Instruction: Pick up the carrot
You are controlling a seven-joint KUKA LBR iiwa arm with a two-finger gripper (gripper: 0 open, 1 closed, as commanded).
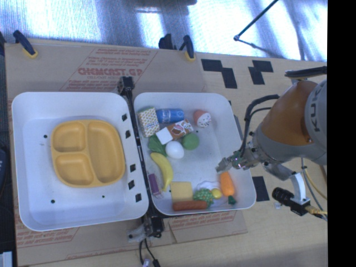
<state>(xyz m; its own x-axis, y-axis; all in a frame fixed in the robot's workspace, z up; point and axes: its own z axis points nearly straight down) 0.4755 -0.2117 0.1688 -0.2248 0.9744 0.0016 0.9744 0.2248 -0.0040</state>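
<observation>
Gripper (pixel 229 163) at right bin's (pixel 236 118) near-right corner, just above the carrot (pixel 226 183), finger opening cannot be told

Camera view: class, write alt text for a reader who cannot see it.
A robot arm reaches from the right, its gripper just above an orange carrot in the right bin of toy food. The left bin holds a yellow tray.

Two white bins (pixel 22 166), one yellow plate (pixel 88 152), one carrot (pixel 226 183), one banana (pixel 163 169).
</observation>
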